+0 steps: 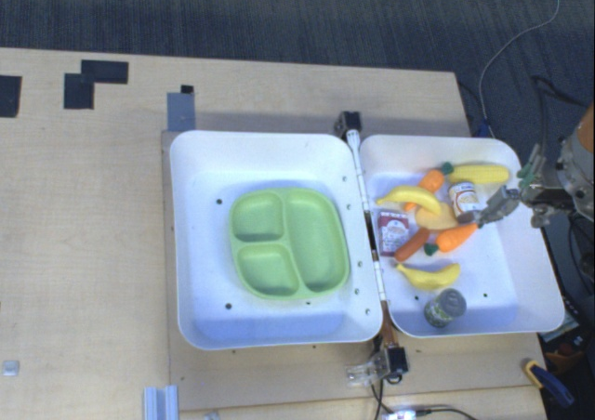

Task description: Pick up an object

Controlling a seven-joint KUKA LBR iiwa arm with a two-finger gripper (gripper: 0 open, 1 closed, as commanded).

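Note:
The right bin [521, 302] holds a pile of toy food: a yellow banana [479, 173] at the back, a second banana [412, 197], a third banana [429, 274] nearer the front, an orange carrot [456, 238], a small labelled jar [463, 197], a red box [392, 228] and a grey can [444, 307]. My gripper [519, 208] hangs over the bin's right side, just right of the jar and carrot. It is open, with nothing between its fingers; its left fingertip [495, 208] is close to the carrot's end.
The left bin [200, 223] holds a green divided plate [288, 242]. A clamp [350, 123] stands at the back where the bins meet. Cables lie at the front edge and on the floor at the right.

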